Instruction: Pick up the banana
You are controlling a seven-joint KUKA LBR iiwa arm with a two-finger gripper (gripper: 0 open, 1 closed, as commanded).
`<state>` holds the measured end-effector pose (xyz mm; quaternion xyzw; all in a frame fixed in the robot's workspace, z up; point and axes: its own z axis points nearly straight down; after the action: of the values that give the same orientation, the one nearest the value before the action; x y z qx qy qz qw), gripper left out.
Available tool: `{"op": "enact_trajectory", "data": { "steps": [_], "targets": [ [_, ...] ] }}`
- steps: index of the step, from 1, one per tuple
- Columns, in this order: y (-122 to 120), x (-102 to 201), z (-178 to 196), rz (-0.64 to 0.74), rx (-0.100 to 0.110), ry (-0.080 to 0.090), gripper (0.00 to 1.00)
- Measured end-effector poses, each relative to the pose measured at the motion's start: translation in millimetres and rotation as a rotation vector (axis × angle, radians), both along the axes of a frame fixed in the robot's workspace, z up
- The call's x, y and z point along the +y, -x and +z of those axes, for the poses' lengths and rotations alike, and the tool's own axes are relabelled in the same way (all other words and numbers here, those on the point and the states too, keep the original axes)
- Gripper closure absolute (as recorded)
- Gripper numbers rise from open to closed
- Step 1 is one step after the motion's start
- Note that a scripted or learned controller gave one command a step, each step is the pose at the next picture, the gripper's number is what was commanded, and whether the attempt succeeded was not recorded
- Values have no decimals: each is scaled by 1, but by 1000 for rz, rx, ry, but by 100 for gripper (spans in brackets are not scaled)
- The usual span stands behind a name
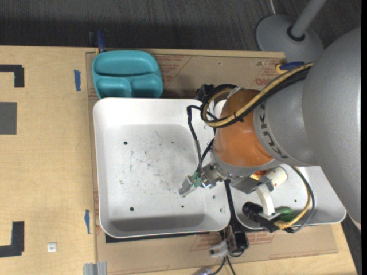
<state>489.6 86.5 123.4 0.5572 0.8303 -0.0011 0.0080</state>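
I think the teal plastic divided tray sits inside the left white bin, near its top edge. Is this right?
Not quite. The camera view shows the teal plastic divided tray outside the left white bin, on the bench just beyond the bin's top edge, not inside it.

Two bins sit side by side on the bench (pixel 46 153). The arm (pixel 298 119) reaches from the right over the seam between the left bin (pixel 114 125) and the right bin (pixel 327 208). A tray (pixel 127 73) lies just behind the left bin.
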Motion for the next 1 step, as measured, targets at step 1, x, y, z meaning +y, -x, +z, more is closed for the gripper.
{"op": "enact_trajectory", "data": {
  "steps": [1],
  "targets": [
    [0, 1, -1, 54, 4, 5, 0]
  ]
}}
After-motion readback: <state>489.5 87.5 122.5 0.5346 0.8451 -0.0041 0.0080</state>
